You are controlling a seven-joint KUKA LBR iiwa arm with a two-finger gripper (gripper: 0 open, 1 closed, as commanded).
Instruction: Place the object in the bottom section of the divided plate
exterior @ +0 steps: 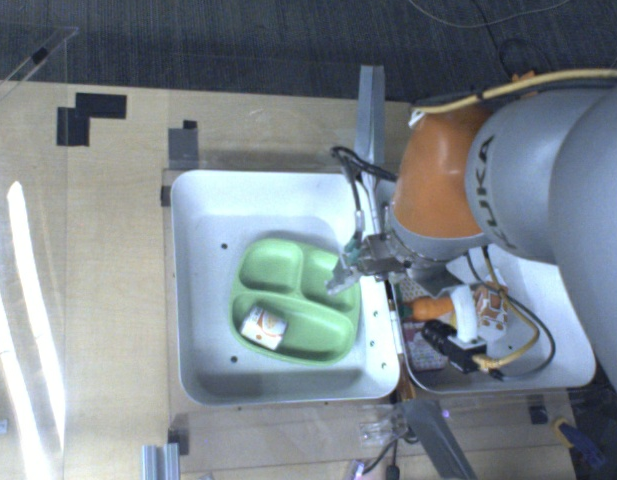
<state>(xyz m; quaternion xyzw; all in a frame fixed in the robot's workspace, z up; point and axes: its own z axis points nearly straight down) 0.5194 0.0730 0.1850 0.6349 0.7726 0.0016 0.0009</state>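
A green divided plate [278,266] lies in the left white bin [203,268]. A small white and orange packet [262,327] rests in the plate's bottom section, near its left end. My gripper [345,268] hovers over the plate's right rim, by the top right section, up and to the right of the packet and apart from it. Nothing shows between its fingers, and their state is not clear from here.
The arm's grey and orange body covers much of the right bin [548,368], where an orange item [433,308] and other small objects lie near the divider between bins. Cables hang from the wrist. Bare bin floor surrounds the plate.
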